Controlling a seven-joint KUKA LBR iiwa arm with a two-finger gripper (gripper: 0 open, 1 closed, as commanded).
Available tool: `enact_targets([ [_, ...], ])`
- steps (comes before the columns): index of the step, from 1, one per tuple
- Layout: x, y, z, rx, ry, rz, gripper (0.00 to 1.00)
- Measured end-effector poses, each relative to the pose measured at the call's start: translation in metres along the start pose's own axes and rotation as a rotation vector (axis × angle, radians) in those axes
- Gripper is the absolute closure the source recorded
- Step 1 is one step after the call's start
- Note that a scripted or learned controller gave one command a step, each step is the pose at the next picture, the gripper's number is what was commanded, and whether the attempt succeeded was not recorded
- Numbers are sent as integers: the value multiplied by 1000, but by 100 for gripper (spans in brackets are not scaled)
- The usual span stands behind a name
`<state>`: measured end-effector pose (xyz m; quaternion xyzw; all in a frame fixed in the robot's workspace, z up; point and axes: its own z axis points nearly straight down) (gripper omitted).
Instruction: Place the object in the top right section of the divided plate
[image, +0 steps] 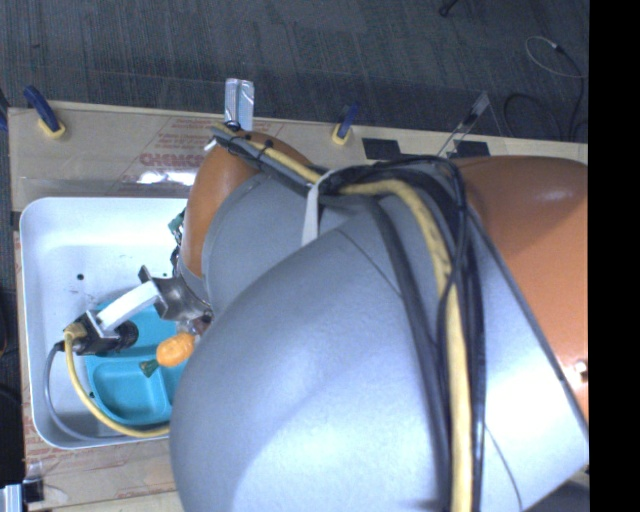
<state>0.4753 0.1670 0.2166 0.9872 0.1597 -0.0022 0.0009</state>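
Dark grey carpet (120, 40) lies behind the brown cardboard-covered bench (110, 150), which crosses the upper part of the view. At the far left of the bench edge sits a blue clamp with a yellow tip (45, 112).

Below it stands the shallow white plastic bin (35, 260). Its upper floor is bare, with some small dark specks. In the lower part of this bin lies the blue plastic divided plate (125, 390). Only the left portion of the plate is visible, because the robot covers the rest.

The gripper (185, 312) is low over the bin, at the upper right of the visible plate. Whether it is released or clenched, I cannot tell, as the wrist hides its end. Just below it is the small orange rounded object (175, 350), at the right side of the visible plate and very close to the gripper. Whether the gripper touches or grasps it is not clear. Which section of the plate is under it cannot be told either.

Further right, a shiny metal clip (238, 100) stands on the back edge of the bench, and then a second blue clamp (345, 125). The large grey arm (340, 370) with its orange band (540, 260) takes the whole middle and right and blocks everything beneath it. Black cables (425, 260) run along it.
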Motion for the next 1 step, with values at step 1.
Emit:
enact_targets([
  [1,1,0,-8,-2,-3,-6,100],
])
